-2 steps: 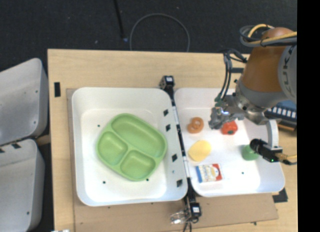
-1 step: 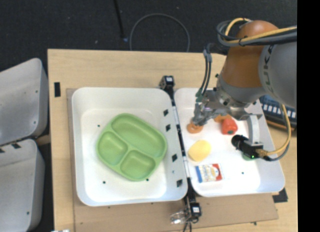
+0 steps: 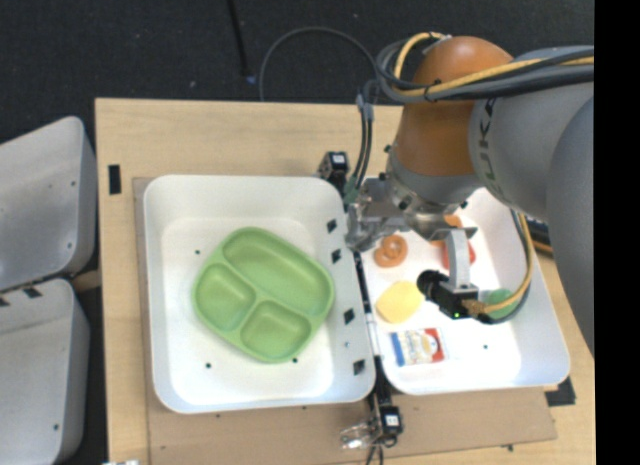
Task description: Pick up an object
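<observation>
While jaw state unclear, jaws [image 3: 400, 221] above orange ring [image 3: 391, 249], flat, no long axis.

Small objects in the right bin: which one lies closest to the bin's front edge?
The white card with red and blue print. It lies in front of the yellow block and the orange ring.

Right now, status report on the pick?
Hand low over right bin, nothing seen held. Orange ring, yellow block, card lying loose. Arm hides bin's upper part.
</observation>
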`<state>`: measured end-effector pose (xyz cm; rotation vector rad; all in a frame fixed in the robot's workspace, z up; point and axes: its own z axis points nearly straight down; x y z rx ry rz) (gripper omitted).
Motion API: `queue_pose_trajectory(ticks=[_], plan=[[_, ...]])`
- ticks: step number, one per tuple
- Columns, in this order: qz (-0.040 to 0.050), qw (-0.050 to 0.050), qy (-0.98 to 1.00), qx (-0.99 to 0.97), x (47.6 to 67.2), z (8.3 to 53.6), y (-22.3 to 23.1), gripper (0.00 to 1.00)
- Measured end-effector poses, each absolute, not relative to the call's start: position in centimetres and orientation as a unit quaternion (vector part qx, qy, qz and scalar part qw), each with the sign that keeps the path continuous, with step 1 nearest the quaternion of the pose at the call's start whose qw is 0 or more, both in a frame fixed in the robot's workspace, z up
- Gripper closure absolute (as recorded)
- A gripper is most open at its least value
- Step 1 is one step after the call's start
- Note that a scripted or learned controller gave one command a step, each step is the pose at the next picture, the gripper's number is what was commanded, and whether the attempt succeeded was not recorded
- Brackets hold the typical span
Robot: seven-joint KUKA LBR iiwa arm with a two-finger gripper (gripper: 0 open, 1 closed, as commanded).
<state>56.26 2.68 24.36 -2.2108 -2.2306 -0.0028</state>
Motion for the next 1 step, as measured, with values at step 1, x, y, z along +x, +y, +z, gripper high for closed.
queue_pose_trajectory(ticks=[1], plan=[[-0.0006, 0.000, -0.710, -0.705, 57.01, 24.41, 7.00, 1.00]])
